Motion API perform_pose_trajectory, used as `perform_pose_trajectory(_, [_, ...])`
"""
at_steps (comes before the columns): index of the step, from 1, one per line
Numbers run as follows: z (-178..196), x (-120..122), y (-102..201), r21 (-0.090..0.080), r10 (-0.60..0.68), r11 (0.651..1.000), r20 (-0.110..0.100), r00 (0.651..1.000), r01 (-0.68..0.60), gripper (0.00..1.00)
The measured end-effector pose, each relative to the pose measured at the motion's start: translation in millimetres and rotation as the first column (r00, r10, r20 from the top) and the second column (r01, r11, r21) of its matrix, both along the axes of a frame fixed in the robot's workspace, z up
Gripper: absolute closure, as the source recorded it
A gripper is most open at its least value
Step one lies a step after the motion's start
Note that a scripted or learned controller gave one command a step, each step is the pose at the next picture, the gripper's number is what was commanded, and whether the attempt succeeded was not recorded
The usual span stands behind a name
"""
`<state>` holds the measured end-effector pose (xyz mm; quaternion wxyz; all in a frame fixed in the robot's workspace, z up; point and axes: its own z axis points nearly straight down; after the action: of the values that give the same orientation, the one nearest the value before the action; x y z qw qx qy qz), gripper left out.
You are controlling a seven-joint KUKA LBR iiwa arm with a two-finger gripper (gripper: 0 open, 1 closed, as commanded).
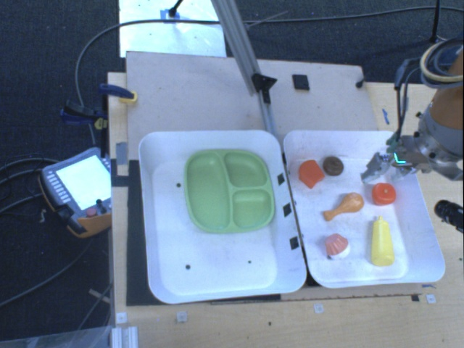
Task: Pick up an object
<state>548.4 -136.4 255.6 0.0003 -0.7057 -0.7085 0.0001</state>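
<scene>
Hovering gripper [376,168] over right bin [428,267] | finger spread unclear | beside red tomato [384,193] | no readable labels

We see the arm [444,118] at three o'clock: a rounded grey body with an orange band above the wrist. Dark cables loop over its top. Its pale grey gripper [377,167] carries a small teal-green light beside the metal fingers [373,171].

The bench [341,96] bears two white bins [217,274] [420,256], apparently touching.
</scene>
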Motion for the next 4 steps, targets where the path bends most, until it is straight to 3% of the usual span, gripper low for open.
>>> perform_pose_trajectory(1, [1,1,0,0.0,0.0,1.0,0.002,1.0,0.0,0.0])
perform_pose_trajectory(3, [-111,-16,-5,0.001,-0.003,1.0,-0.004,1.0,0.003,0.0])
perform_pose_trajectory(4, [-166,-11,-4,0.005,-0.002,1.0,0.003,1.0,0.002,0.0])
